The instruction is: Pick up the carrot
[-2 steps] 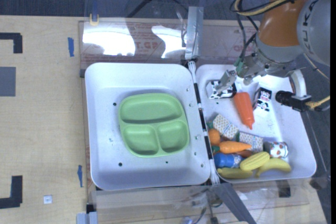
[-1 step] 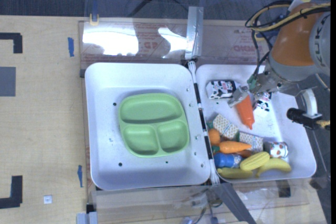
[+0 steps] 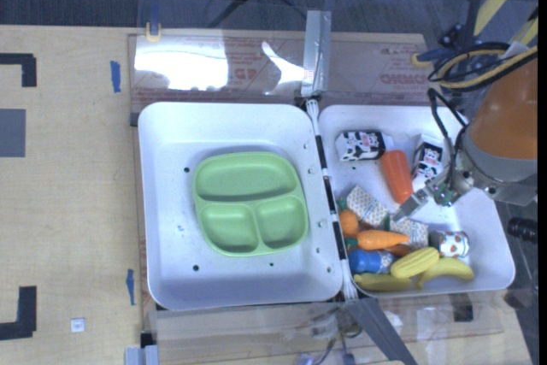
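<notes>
The carrot [image 3: 396, 174], an orange tapered piece, lies in the right bin [image 3: 500, 248] near its middle, pointing from the back towards the front. My gripper [image 3: 420, 201] reaches in from the right and hovers low just right of the carrot's front end, close beside it. From this angle I cannot make out whether it touches the carrot. Nothing is visibly held.
The right bin is crowded: two cow-patterned packs [image 3: 359, 144] [image 3: 427, 158], a second orange tapered toy [image 3: 382, 239], a yellow banana [image 3: 449, 271], corn [image 3: 410, 261] and patterned pieces. A green divided plate [image 3: 249, 203] sits in the left bin [image 3: 162, 184].
</notes>
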Action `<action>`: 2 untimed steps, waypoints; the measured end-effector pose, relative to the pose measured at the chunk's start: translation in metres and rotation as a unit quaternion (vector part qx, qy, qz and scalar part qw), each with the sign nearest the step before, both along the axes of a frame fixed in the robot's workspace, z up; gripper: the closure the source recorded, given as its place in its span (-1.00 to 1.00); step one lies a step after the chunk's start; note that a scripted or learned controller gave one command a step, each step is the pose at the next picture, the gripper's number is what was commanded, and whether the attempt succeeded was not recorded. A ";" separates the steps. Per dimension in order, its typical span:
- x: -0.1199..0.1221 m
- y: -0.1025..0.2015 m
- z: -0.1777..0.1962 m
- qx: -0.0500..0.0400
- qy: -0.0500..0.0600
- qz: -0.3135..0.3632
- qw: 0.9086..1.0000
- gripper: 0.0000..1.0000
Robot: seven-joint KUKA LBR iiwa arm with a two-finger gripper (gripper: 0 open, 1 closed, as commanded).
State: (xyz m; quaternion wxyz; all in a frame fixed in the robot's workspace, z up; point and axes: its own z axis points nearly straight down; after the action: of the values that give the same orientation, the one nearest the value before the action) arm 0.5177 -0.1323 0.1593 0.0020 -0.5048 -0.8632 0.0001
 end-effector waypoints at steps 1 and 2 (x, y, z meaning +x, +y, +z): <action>-0.012 0.024 -0.069 -0.003 -0.012 -0.002 1.000 -1.00; -0.002 0.016 0.001 -0.001 -0.002 0.061 0.998 -1.00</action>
State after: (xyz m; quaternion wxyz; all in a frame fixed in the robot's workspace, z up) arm 0.5157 -0.1160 0.1606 -0.0001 -0.4515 -0.8923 -0.0003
